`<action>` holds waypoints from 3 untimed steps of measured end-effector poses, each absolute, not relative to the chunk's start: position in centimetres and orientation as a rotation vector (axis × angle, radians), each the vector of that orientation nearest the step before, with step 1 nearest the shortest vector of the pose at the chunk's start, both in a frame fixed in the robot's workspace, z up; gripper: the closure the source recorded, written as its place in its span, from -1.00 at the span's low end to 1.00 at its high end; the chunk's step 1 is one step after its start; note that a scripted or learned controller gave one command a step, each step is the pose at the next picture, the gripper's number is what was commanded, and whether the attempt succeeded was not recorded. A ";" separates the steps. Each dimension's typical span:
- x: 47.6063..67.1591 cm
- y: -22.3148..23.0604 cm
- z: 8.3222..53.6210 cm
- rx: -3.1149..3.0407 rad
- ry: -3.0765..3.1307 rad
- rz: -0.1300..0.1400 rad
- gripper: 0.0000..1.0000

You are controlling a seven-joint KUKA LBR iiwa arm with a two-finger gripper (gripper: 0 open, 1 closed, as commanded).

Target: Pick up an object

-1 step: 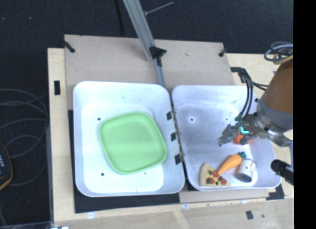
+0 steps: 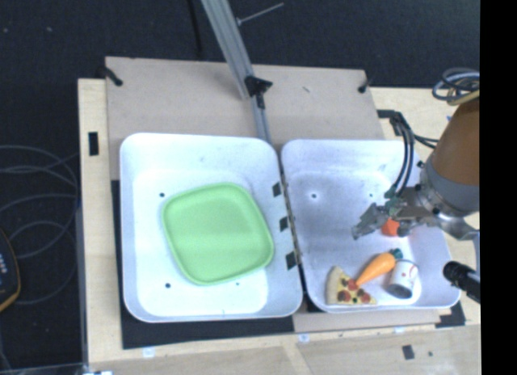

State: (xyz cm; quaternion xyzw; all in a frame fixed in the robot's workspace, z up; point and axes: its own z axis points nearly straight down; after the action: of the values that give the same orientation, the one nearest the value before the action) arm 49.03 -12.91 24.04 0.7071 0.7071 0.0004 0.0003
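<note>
My gripper [image 2: 371,220] hangs over the middle of the right bin [image 2: 323,171], reaching in from the right under the orange-banded wrist. A small orange-red object [image 2: 391,226] shows just beneath the gripper body, partly hidden by it; whether it is held is unclear. Lower in the same bin lie a toy carrot [image 2: 376,268], a pizza slice [image 2: 347,288] and a small white cup [image 2: 401,279], all in front of the gripper and apart from it.
The left bin [image 2: 145,163] holds a green square plate [image 2: 216,233]. A grey metal pole [image 2: 230,34] slants down from the top to the divide between the bins. Cables trail along the arm at the right.
</note>
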 end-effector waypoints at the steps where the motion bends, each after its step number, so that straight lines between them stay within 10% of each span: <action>1: 49.8 -13.2 18.3 2.225 2.223 -0.005 -1.00; 3: 49.2 -13.9 10.0 2.222 2.220 -0.001 -1.00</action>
State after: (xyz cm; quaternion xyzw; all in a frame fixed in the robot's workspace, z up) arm 49.18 -13.94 10.03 0.7074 0.7068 -0.0002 0.0003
